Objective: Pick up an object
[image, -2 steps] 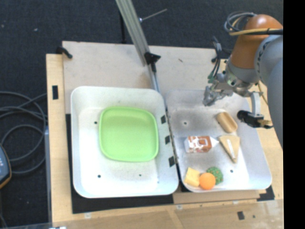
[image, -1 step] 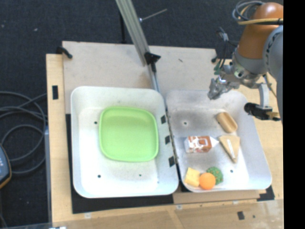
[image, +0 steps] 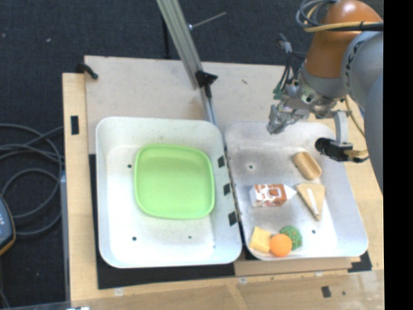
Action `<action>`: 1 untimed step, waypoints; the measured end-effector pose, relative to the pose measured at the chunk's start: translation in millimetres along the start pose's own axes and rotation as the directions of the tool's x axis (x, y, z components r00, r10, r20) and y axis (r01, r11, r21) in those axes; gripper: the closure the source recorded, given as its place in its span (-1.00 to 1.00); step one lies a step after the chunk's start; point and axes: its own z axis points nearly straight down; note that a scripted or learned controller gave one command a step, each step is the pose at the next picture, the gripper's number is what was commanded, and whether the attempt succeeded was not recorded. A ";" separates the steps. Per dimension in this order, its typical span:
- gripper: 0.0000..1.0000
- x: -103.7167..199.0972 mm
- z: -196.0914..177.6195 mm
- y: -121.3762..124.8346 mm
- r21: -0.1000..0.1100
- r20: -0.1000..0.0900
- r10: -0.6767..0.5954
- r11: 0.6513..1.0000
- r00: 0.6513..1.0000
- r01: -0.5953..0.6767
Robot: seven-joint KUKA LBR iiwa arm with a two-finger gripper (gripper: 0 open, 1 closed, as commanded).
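My end effector (image: 279, 123) hangs over the right bin (image: 258, 141); its opening I cannot tell. The bread roll (image: 307, 165) may slip away.

Lighting: we see even, fairly bright overhead light, no hard highlights. The white bins (image: 116, 237) read bright but not blown out; the right bin's floor (image: 258, 157) looks greyish and smudged.
Shadows: soft and short. We note a faint one under the green plate (image: 174, 181) at its lower edge, and dark gaps round the bench board (image: 142, 76).
Glare: mild sheen on the arm's orange band (image: 339, 28).
Sharpness: overall soft, low res.; the food items' (image: 281, 237) edges look fuzzy. The floor (image: 39, 31) is dark and grainy.
Distortion: none we can tell at the edges.
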 end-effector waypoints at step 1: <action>1.00 52.1 -13.3 3.0 -0.001 0.000 -0.001 1.000 1.000 0.001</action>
